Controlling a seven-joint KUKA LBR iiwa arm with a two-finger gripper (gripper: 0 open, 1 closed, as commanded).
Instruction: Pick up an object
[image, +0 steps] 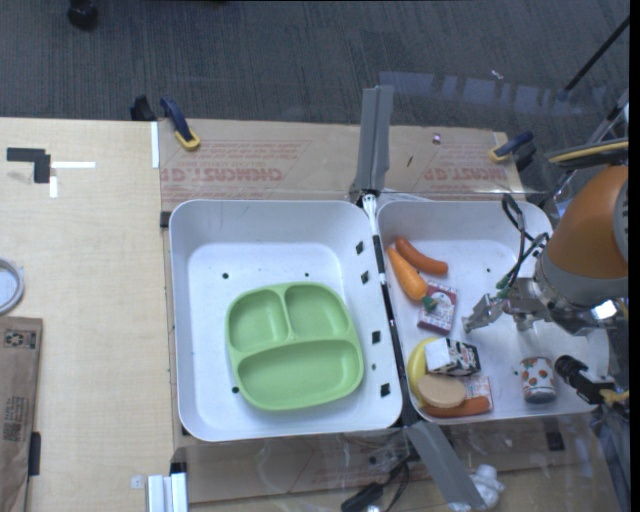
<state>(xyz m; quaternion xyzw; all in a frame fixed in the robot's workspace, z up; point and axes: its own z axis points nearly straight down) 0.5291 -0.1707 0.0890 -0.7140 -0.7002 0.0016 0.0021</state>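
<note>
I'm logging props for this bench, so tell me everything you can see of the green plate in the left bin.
The green plate is a light green divided tray, smooth and plastic-looking, with rounded corners and a raised rim. It has three compartments: two smaller ones toward the far side and one long one nearer the camera. It lies flat and upright on the floor of the left bin, slightly rotated, toward the bin's near half. Its compartments hold nothing, and only the bin floor touches it.

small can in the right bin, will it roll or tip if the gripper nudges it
The can looks to stand upright near the right bin's front edge, so a low push would probably slide it and a high one tip it. Once on its round side, it would likely roll. It seems rigid, and nothing touches it, so the gripper has room.
</note>
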